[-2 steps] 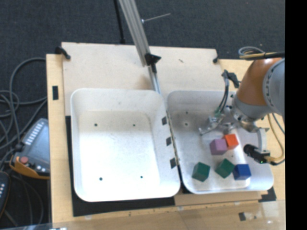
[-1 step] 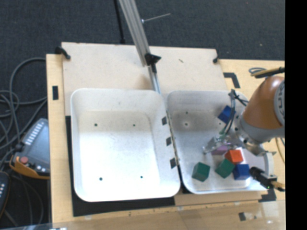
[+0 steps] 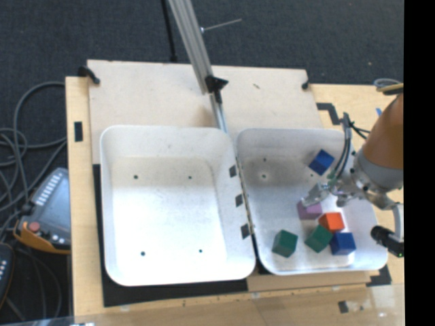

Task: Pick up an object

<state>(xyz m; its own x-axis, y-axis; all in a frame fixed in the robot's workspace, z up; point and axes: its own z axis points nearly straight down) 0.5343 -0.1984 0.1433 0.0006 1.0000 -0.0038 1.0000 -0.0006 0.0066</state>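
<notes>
Several small blocks lie in the right bin (image 3: 272, 148). A blue cube (image 3: 321, 161) sits toward the back. Near the front are a purple block (image 3: 309, 210), an orange cube (image 3: 332, 221), two green cubes (image 3: 285, 242) (image 3: 317, 238) and a second blue cube (image 3: 342, 242). My gripper (image 3: 325, 194) reaches in from the right, low over the bin. It is just above the purple block and the orange cube, between them and the far blue cube. Nothing can be seen held in it.
The left bin (image 3: 170, 202) lies beside the right one, with their rims meeting mid-bench. An aluminium post (image 3: 194, 39) slants up from behind the bins. Cables and a pendant (image 3: 47, 209) lie off the bench's left edge.
</notes>
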